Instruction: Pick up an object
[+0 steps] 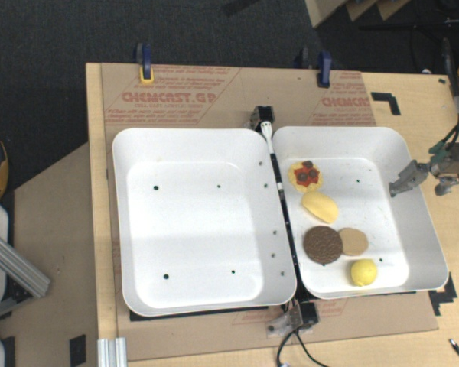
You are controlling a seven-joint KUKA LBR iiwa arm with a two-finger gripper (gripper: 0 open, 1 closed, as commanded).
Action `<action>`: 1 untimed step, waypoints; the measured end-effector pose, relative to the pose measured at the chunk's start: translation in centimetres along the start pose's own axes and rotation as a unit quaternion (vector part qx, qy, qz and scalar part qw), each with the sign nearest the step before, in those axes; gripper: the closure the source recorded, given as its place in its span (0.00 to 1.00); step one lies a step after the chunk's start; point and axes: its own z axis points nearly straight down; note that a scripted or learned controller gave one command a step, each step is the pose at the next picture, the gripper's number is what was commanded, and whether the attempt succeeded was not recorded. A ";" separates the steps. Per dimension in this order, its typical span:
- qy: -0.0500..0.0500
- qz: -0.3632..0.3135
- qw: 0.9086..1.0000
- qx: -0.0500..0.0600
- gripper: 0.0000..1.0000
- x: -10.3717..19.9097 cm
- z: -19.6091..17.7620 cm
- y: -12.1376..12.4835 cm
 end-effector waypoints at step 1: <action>0.003 -0.001 1.000 0.005 0.00 3.9 11.6 0.0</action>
